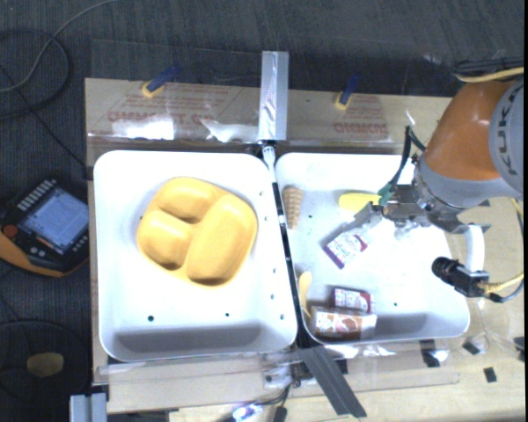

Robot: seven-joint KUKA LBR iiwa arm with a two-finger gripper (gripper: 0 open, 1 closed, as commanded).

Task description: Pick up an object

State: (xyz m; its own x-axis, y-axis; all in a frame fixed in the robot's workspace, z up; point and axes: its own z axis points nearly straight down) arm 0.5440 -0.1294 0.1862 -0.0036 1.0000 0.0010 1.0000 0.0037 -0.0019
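claw [367, 221] low in right bin [414, 310], just above purple packet [345, 246]

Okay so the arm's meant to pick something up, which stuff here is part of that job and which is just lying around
Part of the job:
- gripper, low in the right bin
- purple-and-white packet beside it
- yellow item
- dark red packets
- waffle cone
- big yellow cushion in the left bin

Just lying about:
- handheld controller on the floor
- clamps on the back board

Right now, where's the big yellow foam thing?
The yellow foam piece lies in the middle of the left bin in the camera view, across the divider from the ice cream cone in the right bin.
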